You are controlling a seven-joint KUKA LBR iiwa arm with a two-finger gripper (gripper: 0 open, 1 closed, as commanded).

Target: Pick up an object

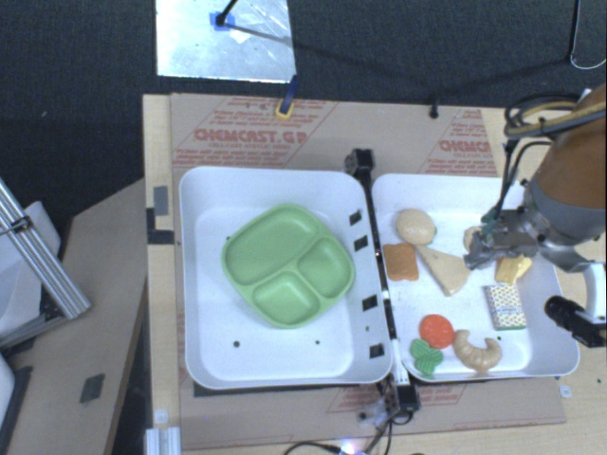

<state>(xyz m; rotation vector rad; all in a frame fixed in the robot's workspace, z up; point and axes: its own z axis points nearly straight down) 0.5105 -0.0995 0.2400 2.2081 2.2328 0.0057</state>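
The right bin holds several toy foods: a beige bun, a toast slice, a pale cheese wedge, a yellow cheese block, a checkered cracker, a red tomato, a green piece and a croissant. My gripper hangs low over the right bin, between the cheese wedge and the yellow block. Its tip looks to be near the bin floor.
The left bin holds a green divided plate. A black divider with clips runs between the bins. The arm's grey body with its orange band covers the right bin's far right corner. A shiny sheet lies beyond the bench.
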